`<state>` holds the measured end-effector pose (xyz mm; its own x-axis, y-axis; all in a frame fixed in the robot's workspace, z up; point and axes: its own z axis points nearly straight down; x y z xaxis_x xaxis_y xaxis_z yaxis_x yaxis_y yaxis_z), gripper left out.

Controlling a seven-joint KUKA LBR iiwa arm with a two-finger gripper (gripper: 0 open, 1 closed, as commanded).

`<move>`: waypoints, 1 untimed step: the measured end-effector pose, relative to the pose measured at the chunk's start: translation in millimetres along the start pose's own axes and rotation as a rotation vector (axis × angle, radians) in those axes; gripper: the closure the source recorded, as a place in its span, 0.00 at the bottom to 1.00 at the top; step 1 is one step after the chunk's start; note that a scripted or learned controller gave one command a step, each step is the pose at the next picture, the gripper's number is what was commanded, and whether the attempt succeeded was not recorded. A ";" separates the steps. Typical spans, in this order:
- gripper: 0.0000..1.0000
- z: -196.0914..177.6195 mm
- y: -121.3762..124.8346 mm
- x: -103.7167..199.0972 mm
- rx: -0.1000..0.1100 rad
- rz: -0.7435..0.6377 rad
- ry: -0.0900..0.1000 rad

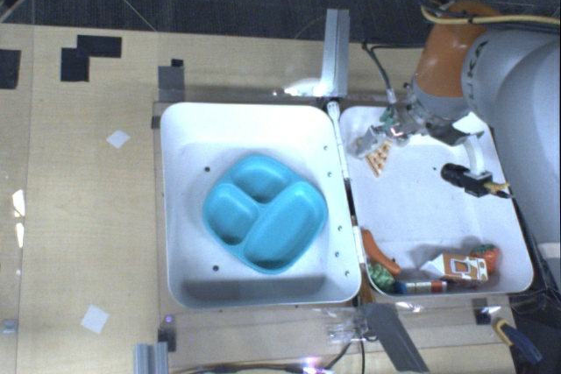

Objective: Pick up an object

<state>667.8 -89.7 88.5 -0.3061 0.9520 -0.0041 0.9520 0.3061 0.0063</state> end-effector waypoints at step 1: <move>1.00 -12.5 3.1 1.1 -0.008 -0.007 -0.003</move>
<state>670.3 -87.7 101.0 -0.3127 0.9498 -0.0071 0.9497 0.3128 0.0139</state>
